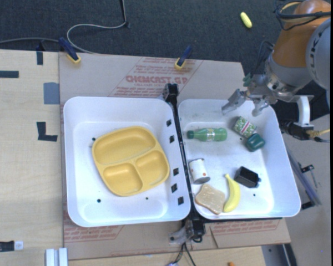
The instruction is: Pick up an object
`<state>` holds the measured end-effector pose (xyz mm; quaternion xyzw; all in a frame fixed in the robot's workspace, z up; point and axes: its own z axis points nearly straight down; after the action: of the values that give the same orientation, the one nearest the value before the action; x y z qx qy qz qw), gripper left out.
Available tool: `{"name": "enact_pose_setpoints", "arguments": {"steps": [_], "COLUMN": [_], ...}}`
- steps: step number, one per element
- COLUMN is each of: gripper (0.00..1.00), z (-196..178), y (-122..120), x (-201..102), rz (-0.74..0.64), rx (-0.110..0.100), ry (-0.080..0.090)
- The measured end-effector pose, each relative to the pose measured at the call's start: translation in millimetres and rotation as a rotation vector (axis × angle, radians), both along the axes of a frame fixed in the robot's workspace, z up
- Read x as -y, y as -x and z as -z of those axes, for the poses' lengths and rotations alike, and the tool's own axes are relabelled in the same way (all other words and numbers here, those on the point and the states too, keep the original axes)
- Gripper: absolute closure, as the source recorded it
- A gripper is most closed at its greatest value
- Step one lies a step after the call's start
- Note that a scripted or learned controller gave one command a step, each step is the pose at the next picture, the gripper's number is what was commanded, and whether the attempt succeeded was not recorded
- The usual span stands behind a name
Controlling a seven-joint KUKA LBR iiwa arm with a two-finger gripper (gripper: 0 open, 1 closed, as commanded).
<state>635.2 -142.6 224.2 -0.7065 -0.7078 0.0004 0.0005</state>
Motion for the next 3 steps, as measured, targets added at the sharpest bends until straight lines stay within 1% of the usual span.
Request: {"name": "enact_pose_setpoints", "arguments": {"steps": [1, 2, 3], "gripper": [0.00, 0.00, 0.00], "z": [105, 137, 138], "y": [19, 70, 129], "x": [56, 79, 19], "rz": [-0.001, -0.001, 0.001], "rx": [0.009, 0.006, 0.004], "ry": [0.002, -0.002, 0.001]}}
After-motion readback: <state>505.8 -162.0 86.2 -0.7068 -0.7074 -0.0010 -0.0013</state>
